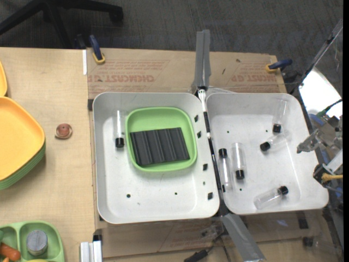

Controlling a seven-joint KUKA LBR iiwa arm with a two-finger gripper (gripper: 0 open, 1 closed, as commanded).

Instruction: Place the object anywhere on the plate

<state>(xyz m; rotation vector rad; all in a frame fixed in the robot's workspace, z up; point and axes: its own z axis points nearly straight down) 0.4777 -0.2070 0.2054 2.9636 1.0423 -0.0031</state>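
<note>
A: Claw [315, 142]?
B: At the right bin's [305, 198] right edge; grip state, can't tell.
A: Target?
B: Nearest vial [272, 140] lies just left of it, tilted diagonally. Green plate [188, 121] sits in the left bin [109, 201], far left.

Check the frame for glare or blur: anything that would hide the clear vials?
Camera view: even overhead light and soft shadows; a bright blown-out patch sits at the right edge just beyond the right bin. The clear vials nearly vanish against its white floor, their black caps reading best. The green plate in the left bin is crisp. The claw at the right edge is cluttered and hard to read.
</note>
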